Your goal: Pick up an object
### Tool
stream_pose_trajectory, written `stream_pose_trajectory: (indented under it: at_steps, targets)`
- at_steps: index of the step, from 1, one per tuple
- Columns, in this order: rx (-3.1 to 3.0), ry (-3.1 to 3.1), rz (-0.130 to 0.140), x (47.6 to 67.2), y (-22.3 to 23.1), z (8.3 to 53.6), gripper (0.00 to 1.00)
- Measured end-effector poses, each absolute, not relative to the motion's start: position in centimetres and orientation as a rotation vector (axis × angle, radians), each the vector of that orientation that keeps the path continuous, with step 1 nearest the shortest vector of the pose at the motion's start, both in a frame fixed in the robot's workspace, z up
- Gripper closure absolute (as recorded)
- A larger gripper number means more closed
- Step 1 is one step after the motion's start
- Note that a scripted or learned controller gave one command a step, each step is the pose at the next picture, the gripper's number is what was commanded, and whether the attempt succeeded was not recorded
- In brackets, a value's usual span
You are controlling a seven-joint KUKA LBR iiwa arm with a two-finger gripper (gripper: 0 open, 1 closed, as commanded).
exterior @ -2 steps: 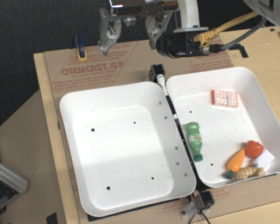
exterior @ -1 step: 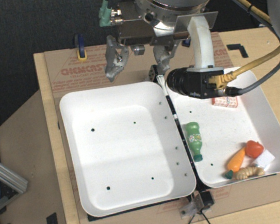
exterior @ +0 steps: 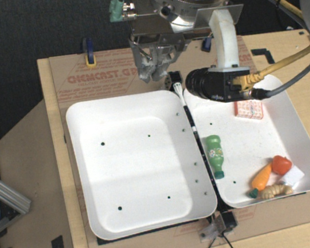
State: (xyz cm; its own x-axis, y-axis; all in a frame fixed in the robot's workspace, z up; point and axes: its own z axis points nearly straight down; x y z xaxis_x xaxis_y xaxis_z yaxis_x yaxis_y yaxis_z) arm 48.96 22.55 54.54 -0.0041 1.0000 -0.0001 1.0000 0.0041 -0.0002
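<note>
Gripper is hovering above the bins w/ nothing between its fingers, needing to drop toward the green bottle.

Evenly and brightly lit from above, sharp throughout, with mild glare on the left bin and soft shadows.

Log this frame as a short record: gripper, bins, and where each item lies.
gripper: above the bench beyond the bins' far edge, nothing seen between its fingers
left bin: white
right bin: holds all items
green bottle: by the divider
red-and-white card: far side
carrot, tomato, ginger root: near corner
</note>
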Motion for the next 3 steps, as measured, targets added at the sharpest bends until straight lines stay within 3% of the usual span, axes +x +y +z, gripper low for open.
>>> stream_pose_trajectory:
  at_steps: [1, 2, 3]
  targets:
    - [-2.218, -2.221, 0.009, 47.8, 22.4, 52.0, 1.00]
    - [-2.219, -2.222, 0.005, 47.9, 22.5, 52.1, 0.00]
    - [-2.227, -2.220, -0.006, 52.5, 20.4, 53.6, 0.00]
